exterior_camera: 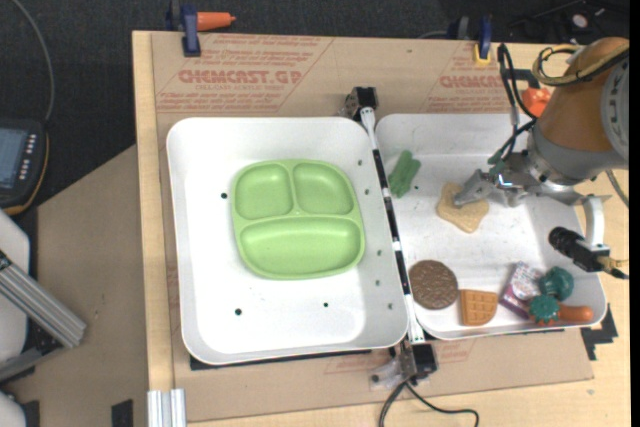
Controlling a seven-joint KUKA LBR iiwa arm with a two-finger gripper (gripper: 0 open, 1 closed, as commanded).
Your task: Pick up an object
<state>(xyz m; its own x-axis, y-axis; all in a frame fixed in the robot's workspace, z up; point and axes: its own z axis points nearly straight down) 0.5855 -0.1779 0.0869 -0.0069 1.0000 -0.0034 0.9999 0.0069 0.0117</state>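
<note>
Over the right bin [452, 141], the gripper [472, 196] is seen low, fingers spread either side of a tan bread-like piece [462, 212]; actual contact cannot be told. A green strip [403, 172] is noted near the bin's left wall. A brown cookie [434, 283], waffle [478, 307] and purple packet [520, 287] are grouped along the front. A green divided plate [297, 218] is set in the left bin [200, 245].

arm [590, 120]: grey rounded body | orange band above wrist, right of the right bin [500, 140] | black cables looped along its top | gripper [470, 190]: pale metallic fingers over the bin | black bracket below wrist
</note>
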